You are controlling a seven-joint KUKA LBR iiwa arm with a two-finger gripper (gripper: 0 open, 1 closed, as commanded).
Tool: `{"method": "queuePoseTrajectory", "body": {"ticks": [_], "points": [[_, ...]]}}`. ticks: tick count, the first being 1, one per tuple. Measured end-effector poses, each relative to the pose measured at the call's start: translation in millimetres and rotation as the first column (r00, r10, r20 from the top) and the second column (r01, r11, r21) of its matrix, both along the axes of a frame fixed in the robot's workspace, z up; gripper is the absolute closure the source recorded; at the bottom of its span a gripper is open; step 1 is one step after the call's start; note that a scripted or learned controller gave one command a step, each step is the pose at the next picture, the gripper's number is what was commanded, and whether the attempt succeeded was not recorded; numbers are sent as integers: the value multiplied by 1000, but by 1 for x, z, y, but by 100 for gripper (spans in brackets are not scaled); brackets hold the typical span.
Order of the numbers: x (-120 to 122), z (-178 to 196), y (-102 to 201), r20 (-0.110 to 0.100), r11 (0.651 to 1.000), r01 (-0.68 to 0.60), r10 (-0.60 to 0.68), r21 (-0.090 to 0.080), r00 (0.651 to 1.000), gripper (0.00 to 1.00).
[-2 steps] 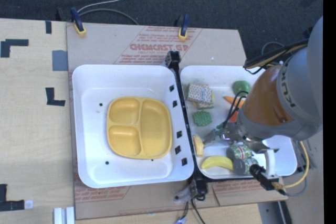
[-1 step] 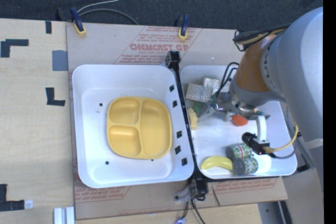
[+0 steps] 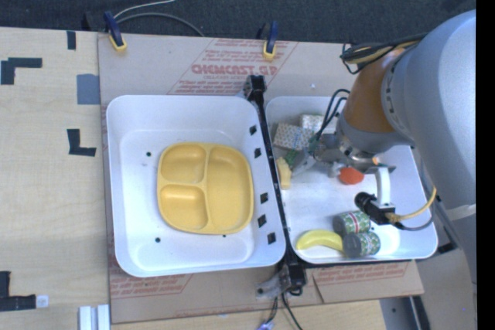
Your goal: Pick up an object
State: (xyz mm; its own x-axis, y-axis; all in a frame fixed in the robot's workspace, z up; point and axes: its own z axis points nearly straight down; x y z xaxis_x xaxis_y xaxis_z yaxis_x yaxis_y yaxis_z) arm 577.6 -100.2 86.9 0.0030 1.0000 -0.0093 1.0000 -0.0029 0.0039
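The right bin [image 3: 410, 243] holds several small items. A patterned packet [image 3: 290, 136] and a pale box [image 3: 312, 122] lie at its far left. Below them sit a green piece [image 3: 293, 161] and a small yellow piece [image 3: 284, 175] by the dividing wall. An orange-red ball [image 3: 352, 175] rests near the middle. A banana [image 3: 318, 242] and two cans [image 3: 355, 223] lie near the front edge. My gripper [image 3: 311, 156] is low in the bin, just right of the green piece and below the packet. The wrist hides what is under it.
The left bin [image 3: 124, 189] holds a yellow divided plate [image 3: 206, 187]. A black divider with clips [image 3: 267, 174] runs between the bins. The arm's grey body and orange band [image 3: 371, 100] cover the right bin's far right. A cable [image 3: 410, 216] loops near the cans.
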Motion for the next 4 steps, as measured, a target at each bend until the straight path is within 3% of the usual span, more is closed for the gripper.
{"method": "queuePoseTrajectory", "body": {"ticks": [1, 2, 3, 4], "points": [[-20, 1, 1, 6, 1000, 1, -1, -2, 1000, 0], [28, -1, -5, 0, 1000, -4, 4, 7, 1000, 0], [27, 9, -5, -1, 1000, -6, 6, 5, 1000, 100], [-19, 97, 54, -4, 1000, -5, 5, 10, 1000, 100]]}}
